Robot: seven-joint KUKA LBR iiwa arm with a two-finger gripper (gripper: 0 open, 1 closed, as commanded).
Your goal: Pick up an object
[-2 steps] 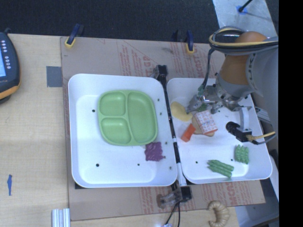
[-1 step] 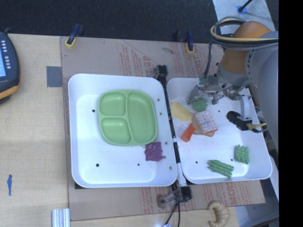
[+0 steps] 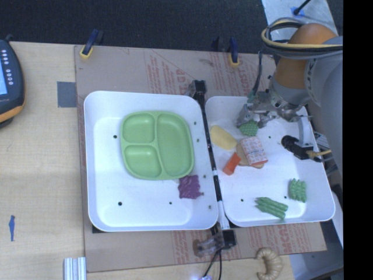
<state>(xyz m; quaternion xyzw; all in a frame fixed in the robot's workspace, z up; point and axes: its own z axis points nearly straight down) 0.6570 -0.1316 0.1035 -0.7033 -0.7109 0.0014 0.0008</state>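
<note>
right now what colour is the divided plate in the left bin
Light green. The divided plate shows clearly in the camera view, lying in the left bin.

Arm [image 3: 303, 63] reaching from right, pincer [image 3: 250, 120] lowered.

No legible text (faint red print on cardboard sheet [image 3: 145, 69] unreadable)

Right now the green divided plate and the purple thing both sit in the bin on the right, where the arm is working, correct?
Not quite. The camera view shows the green divided plate and the purple thing in the left bin, not the right one. The arm is indeed working over the right bin, with its gripper near a small green object.
</note>
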